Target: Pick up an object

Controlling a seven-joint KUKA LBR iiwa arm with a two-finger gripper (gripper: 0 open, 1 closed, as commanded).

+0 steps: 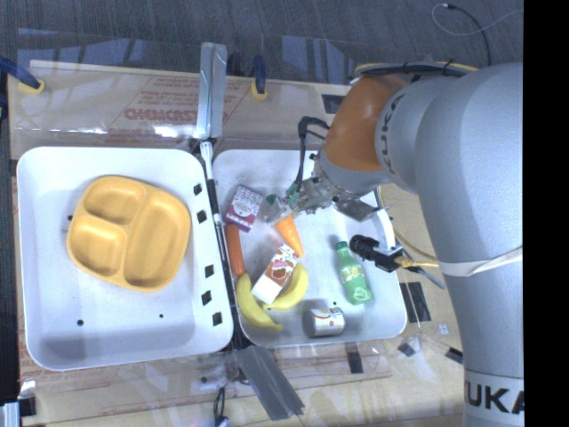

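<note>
The gripper (298,198) sits low over the upper middle of the right bin (384,323), reaching in under the orange wrist band; whether it is released or clenched I cannot tell, for the tool end is a dark blur against the clutter, and nothing can be made out between its tips. The nearest thing is the carrot (288,234), just beside the tool at about six o'clock; its long axis runs from roughly eleven to five o'clock, the thick end towards the tool. At nine o'clock, near, lies a small purple packet (244,206); further out at seven o'clock a sausage (235,249) lies along the bin's left wall; at six o'clock, beyond the carrot, a carton (276,274) rests on a banana (267,305); at four o'clock stands apart a green bottle (352,274), and a tin (326,320) at five o'clock near the bottom rim. The left bin (36,238) holds a yellow divided plate (129,231), well apart at nine o'clock. I judge the carrot the likeliest pick: a short descent, jaws set across its slanted axis.
</note>
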